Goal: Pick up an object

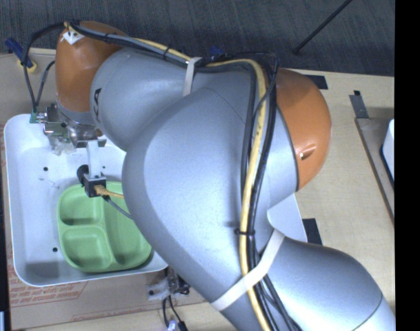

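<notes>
Arm (216,185): grey, nearest, looming over most of the bench.
Green tray (92,236): two compartments, lying flat in the white bin (16,185).
Claw (66,138): beyond the tray, over the bin's far end; open or closed, cannot tell.
Risk: the tray is low and wide, so a pinch at its rim may slip.

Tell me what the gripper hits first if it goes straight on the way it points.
Probably the bare white floor of the left bin, near its far end. The gripper sits beyond the green divided tray and looks set to miss it, though depth is unclear from this slant.
</notes>
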Robot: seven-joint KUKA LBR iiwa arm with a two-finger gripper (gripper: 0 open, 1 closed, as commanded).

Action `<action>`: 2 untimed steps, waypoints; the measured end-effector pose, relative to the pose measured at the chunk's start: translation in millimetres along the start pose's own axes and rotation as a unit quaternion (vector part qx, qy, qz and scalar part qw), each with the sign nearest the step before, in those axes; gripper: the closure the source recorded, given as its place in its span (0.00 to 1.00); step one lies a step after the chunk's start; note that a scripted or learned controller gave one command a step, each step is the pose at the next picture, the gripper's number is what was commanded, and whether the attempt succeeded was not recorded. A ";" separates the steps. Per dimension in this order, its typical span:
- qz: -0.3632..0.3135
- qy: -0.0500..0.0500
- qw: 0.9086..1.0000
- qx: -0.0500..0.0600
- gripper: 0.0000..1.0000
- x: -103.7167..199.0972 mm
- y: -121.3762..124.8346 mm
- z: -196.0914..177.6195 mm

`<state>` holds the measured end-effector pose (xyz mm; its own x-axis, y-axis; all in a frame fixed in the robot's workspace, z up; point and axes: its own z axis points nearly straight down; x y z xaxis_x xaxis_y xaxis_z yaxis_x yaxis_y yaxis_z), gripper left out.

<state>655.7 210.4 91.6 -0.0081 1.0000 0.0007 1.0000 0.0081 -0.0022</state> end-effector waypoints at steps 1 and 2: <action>0.000 0.000 1.000 0.000 0.00 -0.8 0.3 -0.3; 0.000 -0.001 1.000 0.000 0.00 7.8 -72.9 0.1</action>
<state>582.7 217.5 91.7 -0.0076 1.0000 -0.0018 1.0000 0.0076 -0.0031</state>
